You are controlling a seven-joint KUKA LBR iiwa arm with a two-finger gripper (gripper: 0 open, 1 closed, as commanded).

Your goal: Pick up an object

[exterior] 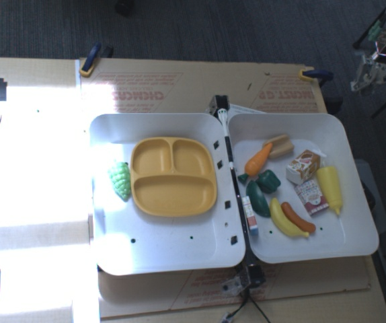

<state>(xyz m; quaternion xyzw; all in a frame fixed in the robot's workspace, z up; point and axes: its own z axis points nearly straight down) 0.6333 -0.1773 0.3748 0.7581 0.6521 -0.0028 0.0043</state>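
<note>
The cardboard sheet (200,89) under the bins bears upside-down red print, too blurred to read.

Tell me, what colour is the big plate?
Yellow-orange: the plate shows best in the camera view.

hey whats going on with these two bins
Nothing is being handled at this moment. The left bin holds a yellow divided plate with a green toy beside it. The right bin holds a pile of toy food, including a carrot, a banana, a yellow corn-like piece and small cartons. All of it lies loose in the bins.
</note>
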